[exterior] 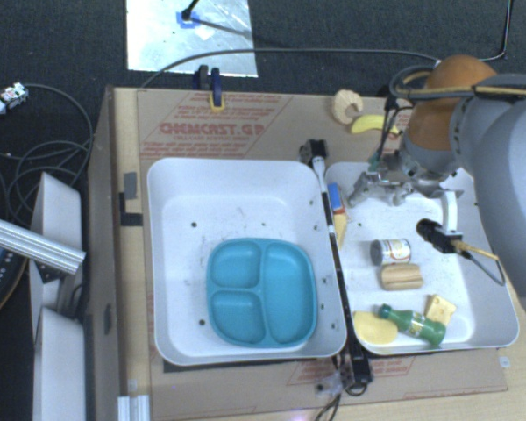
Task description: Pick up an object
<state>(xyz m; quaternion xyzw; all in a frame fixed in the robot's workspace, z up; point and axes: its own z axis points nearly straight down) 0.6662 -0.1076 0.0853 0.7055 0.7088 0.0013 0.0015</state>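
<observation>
My gripper [379, 189] hangs over the far end of the right bin [489, 321], with the orange-banded wrist behind it. Nothing shows between its tips. Nearer the front of that bin lie a small silver can [391, 252], a tan wooden block [401, 276], a green bottle [412, 323] on its side, a yellow round piece [373, 328] and a pale yellow wedge [439, 308]. The can is the closest of these, a short way in front of the gripper. A blue and yellow marker [336, 209] lies along the divider beside the gripper's left.
The left bin [184, 200] holds a blue divided plate [263, 289]. Behind the right bin, on the bench, lie a banana [368, 124] and a pale round object [346, 105]. Cables run across the floor at left.
</observation>
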